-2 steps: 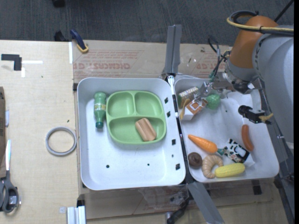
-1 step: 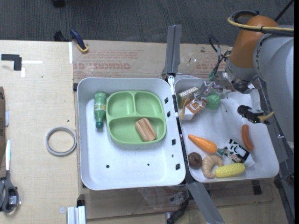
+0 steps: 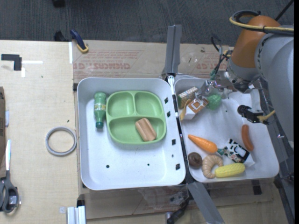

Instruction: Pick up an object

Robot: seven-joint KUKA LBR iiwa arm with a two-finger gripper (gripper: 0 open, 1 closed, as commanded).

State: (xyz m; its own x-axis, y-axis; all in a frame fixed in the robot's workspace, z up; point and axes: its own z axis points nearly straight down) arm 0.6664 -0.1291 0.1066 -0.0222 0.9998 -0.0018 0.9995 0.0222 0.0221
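The gripper (image 3: 211,88) is hanging over the far corner of the right bin (image 3: 261,168), directly above a small green object (image 3: 214,101) that is lying just beside an orange-and-white snack packet (image 3: 194,106). Whether the gripper is open, closed or gripping anything cannot be told from this angle, and the green object appears to be resting on the bin floor beneath it.

Taking the green object as the landmark, a carrot (image 3: 203,143) is lying nearer the camera, and beyond that a chocolate doughnut (image 3: 195,159), a croissant (image 3: 211,164) and a corn cob (image 3: 229,170) are sitting together along the bin's near edge. A black-and-white cow-patterned item (image 3: 235,151) is touching the corn, and a red sausage (image 3: 247,137) is lying to the right.

In the left bin (image 3: 126,171), a green divided plate (image 3: 136,116) is holding a hot dog bun (image 3: 145,129) in its near compartment, and a green bottle (image 3: 99,109) is lying just beside the plate's left edge.
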